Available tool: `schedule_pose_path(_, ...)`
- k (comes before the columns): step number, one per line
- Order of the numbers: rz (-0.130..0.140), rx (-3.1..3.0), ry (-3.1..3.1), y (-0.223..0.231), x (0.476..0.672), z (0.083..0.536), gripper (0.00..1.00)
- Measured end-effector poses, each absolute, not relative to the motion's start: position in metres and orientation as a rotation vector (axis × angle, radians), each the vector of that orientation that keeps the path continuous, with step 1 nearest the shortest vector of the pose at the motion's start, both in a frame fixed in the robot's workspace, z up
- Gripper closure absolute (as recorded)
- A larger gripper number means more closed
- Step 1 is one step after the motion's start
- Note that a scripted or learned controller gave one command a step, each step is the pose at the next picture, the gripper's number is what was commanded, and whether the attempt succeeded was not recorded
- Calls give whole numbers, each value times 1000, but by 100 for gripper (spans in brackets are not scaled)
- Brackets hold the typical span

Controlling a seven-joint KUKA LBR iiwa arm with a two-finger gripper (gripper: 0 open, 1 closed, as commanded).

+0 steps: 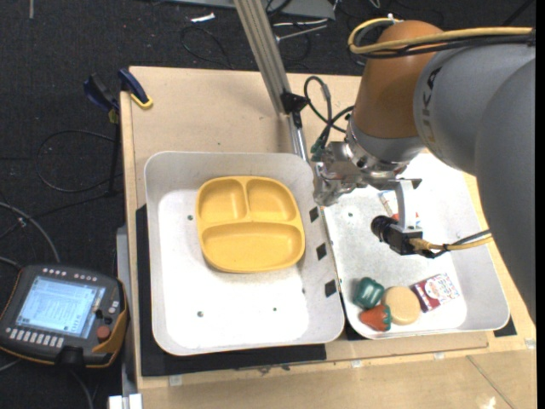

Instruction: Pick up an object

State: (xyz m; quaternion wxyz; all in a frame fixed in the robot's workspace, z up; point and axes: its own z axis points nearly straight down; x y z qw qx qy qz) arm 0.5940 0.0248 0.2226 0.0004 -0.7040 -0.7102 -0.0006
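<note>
A yellow divided plate [250,224] lies in the left bin [179,313]. At the front of the right bin [477,305] sits a small cluster: a green piece [369,292], a red piece [375,318], a round tan piece [403,305] and a red and white packet [437,290]. My gripper [327,191] hangs low over the right bin's back left corner, beside the wall between the bins. It is well behind the cluster and just right of the plate. I see nothing held by it.
A metal rail [268,54] slants down to the bins' back edge near the gripper. A teach pendant [60,309] lies off the bench at the left. The grey arm covers the back right of the right bin.
</note>
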Motion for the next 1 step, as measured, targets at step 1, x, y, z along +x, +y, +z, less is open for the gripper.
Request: schedule_pose_path(1, -5, -2212, -2231, 74, 603, 237, 100)
